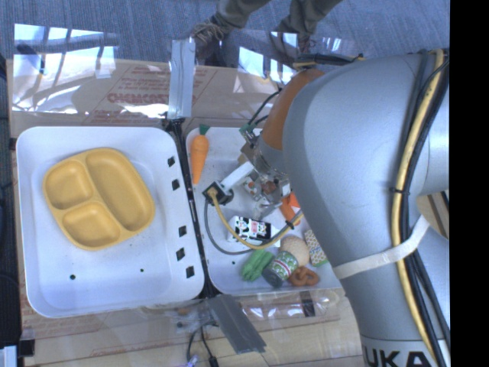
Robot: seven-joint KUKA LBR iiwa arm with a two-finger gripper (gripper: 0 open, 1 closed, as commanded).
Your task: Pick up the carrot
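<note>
Orange and slim, the carrot (199, 155) lies in the right bin (229, 277), at its far left corner, green top pointing away from the camera and tip pointing toward it. It rests close against the bin's left wall, by the divider between the two bins. The left bin (46, 281) holds a yellow tray (98, 197).

The gripper (263, 186) hangs over the middle of the right bin, near the carrot but apart from it, with the bulk of the arm (359, 205) covering much of that bin. Whether its fingers are spread or closed, I cannot tell; the wrist hardware and a yellow cable (221, 224) clutter that spot. Nothing orange shows between them, so I judge the carrot is not yet grasped.

To do this step well, the gripper should shift left and away from the camera until it is centred over the carrot's thick middle. The fingers should straddle it across its width, not along its length. The wall so close on the left leaves little room for one finger, so a slight inward offset seems wise. Toys (279, 266) at the near edge lie well clear.
</note>
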